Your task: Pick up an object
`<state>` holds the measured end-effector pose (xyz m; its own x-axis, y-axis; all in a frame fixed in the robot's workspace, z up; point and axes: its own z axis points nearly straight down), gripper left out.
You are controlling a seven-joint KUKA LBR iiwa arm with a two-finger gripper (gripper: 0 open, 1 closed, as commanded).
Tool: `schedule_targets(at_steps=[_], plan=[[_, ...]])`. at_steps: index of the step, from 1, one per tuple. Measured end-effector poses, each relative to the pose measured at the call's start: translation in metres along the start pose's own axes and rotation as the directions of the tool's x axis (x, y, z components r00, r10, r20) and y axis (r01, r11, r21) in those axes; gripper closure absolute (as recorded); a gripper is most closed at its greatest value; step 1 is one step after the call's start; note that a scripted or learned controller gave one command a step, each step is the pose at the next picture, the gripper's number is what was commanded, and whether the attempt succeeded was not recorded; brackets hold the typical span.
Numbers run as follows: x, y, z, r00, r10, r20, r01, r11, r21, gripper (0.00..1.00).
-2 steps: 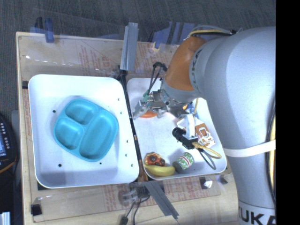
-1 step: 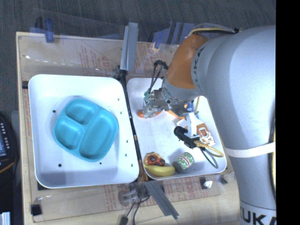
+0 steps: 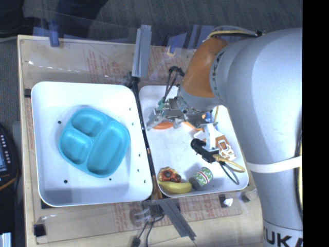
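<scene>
The gripper sits low in the right bin, directly over an orange carrot-like piece lying lengthwise left to right beneath it; whether the jaws are released or clenched cannot be told. Nearer the front rim lie one banana, one green can and one pizza slice. The left bin holds one blue divided tray

light: bright, even, overhead | glare: white bins slightly washed out | shadows: soft | focus: mildly soft overall
</scene>
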<state>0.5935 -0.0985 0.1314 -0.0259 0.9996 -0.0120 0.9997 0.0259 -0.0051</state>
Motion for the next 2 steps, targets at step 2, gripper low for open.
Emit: schedule_targets(at_steps=[2], plan=[[-0.004,-0.094,0.035,0.999,0.035,0.007,-0.035,0.999,-0.019,0.0]])
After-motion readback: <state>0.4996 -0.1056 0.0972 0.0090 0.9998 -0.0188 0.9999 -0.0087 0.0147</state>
